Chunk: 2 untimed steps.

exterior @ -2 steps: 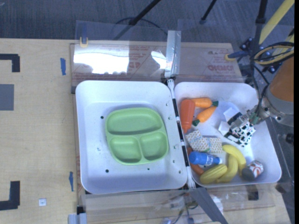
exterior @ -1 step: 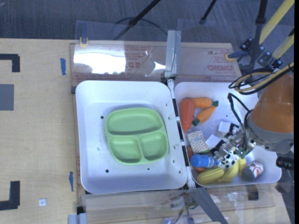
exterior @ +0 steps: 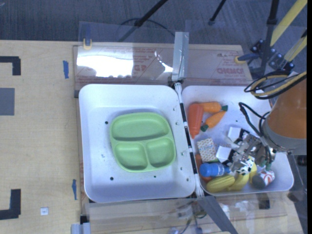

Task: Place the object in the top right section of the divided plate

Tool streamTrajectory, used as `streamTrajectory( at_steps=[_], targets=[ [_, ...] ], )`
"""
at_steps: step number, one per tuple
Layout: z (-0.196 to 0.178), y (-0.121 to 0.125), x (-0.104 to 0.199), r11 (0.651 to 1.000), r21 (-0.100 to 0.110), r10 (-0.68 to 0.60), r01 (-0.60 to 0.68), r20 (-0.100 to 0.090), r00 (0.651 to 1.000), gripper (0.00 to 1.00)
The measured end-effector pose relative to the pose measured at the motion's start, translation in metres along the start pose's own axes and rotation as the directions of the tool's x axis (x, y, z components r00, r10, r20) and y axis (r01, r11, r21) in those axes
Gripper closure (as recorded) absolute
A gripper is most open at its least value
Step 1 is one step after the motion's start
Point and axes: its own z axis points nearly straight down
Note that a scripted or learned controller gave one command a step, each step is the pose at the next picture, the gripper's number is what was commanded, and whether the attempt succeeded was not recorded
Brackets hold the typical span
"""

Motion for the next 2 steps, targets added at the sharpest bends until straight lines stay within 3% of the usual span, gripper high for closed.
streamTrajectory(
  at_steps=[1,2],
  targets=[
    [-0.052,0.078,0.009,1.000,0.001,-0.031,0.031,-0.002,1.000,1.00],
    [-0.032,0.103,0.029,0.998,0.004,-0.069,0.069,0.016,0.997,1.00]
  ],
)
